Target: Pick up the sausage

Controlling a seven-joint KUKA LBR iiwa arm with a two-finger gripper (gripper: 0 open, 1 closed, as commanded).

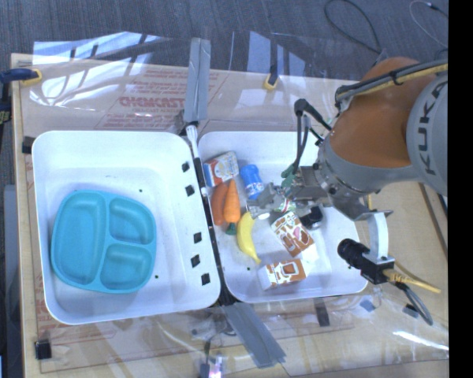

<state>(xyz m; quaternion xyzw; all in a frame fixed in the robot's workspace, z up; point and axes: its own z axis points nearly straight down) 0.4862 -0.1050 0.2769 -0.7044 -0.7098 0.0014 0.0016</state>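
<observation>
The sausage [218,205] looks like the brownish-orange piece lying along the left wall of the right bin [331,286], pressed against an orange carrot [232,201]. My gripper [285,198] hangs low over the middle of that bin, to the right of the sausage and apart from it. It is close above a blue can [252,181] and a brown-and-white packet [292,235]. The wrist body hides what lies directly under it.
The right bin also holds a small carton [223,167], a yellow banana [247,238] and a second brown-and-white packet [284,272]. A blue divided plate [104,241] lies in the left bin [102,152]. A divider [199,211] separates the bins.
</observation>
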